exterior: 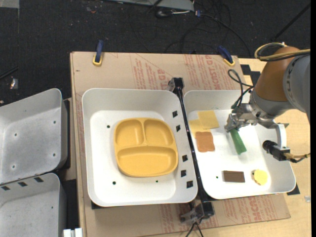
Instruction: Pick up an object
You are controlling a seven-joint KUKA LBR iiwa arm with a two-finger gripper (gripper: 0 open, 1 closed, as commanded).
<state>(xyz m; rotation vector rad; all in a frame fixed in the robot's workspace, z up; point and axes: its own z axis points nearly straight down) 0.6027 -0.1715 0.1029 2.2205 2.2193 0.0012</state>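
1. Two shallow white bins sit side by side on the bench; I take the right bin (pixel 284 179) as my landmark for everything else.
2. The grey arm (pixel 284 85), with its orange band, reaches over that bin's far right corner and bends down into it.
3. The gripper (pixel 236 127) hangs low over the middle of the right bin, at the upper end of a green stick-shaped piece (pixel 238 141).
4. The green piece lies slantwise on the bin floor, its top end right at the gripper's tips; whether the fingers are around it or merely touching it I cannot tell, nor how far apart they stand.
5. Toward the bin's far left part lie two pale yellow squares (pixel 208 118), one partly over the other.
6. Just in front of them, by the left wall of the bin, is a reddish-brown slab (pixel 205 141).
7. Near the bin's front wall rests a dark brown block (pixel 233 176), and just to its right a small yellow round piece (pixel 260 177).
8. To the left of the right bin, touching it along a black divider, the left bin (pixel 94 132) holds a yellow compartment tray (pixel 146 147) lying flat in its middle.
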